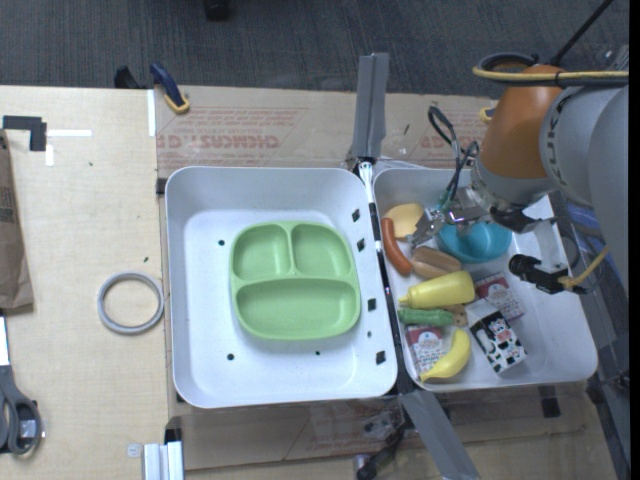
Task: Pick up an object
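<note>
The right bin (560, 353) holds several toy foods. Among them are a yellow wedge (403, 217), a red sausage (394, 247), a tan bun (437, 261), a blue cup (483, 241), a yellow bottle (440, 290), a banana (450, 358), a red and green packet (428, 318) and a small cow-print carton (497, 340). My gripper (432, 228) is down in the back of this bin, between the yellow wedge and the blue cup and just above the bun. The grey arm with its orange band (520, 118) hides the bin's far right corner.
A green divided plate (295, 280) lies in the left bin (190, 298). A grey divider post (371, 108) stands between the bins at the back. A tape ring (130, 301), scissors (15, 420) and a blue clamp (170, 86) lie on the bench to the left.
</note>
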`<state>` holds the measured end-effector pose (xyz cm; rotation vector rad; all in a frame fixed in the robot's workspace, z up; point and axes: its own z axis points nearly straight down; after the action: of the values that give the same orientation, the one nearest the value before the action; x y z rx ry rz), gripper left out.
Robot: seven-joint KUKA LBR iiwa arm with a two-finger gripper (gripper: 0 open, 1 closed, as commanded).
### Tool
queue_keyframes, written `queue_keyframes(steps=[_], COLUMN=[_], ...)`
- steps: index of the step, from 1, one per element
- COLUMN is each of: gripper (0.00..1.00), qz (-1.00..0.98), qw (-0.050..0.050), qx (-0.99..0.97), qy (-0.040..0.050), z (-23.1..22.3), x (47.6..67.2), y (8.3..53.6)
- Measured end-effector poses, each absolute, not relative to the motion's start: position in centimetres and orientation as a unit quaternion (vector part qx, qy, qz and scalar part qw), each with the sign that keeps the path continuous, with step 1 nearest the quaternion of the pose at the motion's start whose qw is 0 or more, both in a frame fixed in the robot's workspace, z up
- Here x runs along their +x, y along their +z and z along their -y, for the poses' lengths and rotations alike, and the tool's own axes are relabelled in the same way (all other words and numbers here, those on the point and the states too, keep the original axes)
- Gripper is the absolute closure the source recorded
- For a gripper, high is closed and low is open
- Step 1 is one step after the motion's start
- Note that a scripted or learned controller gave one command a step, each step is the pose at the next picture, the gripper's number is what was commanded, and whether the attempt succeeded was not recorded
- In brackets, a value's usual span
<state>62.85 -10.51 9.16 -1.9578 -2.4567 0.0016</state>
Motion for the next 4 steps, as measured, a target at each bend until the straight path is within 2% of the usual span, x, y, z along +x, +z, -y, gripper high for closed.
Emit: queue_keyframes(steps=[1,2,3,4], gripper=[1.0,0.0,1.0,1.0], qz=[0.781,0.781,0.78,0.779], qw=[-0.004,-0.001,-0.002,-0.002], qx=[-0.625,-0.624,-0.626,-0.627], qy=[-0.0007,0.0005,0.0007,0.0009], z=[10.7,10.6,10.8,11.0], x=[63.1,62.9,62.9,62.9], y=[10.5,10.1,11.1,12.0])
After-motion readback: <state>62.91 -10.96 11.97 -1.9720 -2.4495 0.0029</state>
